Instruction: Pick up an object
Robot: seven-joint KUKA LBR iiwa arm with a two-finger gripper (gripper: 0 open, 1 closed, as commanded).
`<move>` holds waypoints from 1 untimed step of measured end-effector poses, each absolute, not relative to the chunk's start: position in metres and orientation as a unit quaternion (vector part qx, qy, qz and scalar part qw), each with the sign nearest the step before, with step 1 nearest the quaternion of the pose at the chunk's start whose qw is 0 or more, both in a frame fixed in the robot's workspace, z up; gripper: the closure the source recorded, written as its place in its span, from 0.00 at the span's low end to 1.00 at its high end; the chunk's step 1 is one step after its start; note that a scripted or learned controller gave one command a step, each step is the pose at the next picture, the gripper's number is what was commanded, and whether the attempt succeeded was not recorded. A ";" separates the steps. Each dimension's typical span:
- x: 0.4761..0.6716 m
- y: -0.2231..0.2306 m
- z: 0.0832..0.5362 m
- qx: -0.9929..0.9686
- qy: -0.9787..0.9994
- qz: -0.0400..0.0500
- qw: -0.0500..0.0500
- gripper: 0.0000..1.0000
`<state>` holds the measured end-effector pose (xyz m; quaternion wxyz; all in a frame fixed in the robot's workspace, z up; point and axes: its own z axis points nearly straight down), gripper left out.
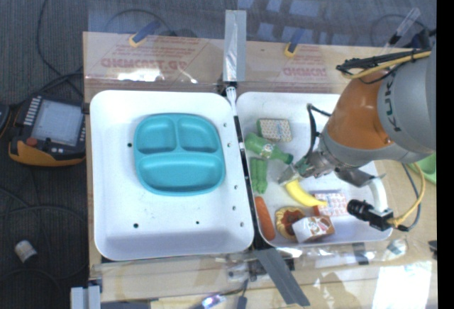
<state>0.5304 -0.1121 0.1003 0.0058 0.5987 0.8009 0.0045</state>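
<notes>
Two bins side by side on the surface. In the left bin, a sectioned plate near the centre. In the right bin, a small box toward 12 o'clock; below it a bottle and a cucumber at 9 o'clock; a carrot at 7 o'clock; a banana near the centre, just beside the tool; a carton at 6 o'clock.

Yellow banana, curved, lying flat mid right bin, just beside a green bottle
</notes>
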 end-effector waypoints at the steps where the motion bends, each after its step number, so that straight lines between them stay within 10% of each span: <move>1: 0.569 -0.069 0.248 0.615 0.789 -0.001 0.000 1.00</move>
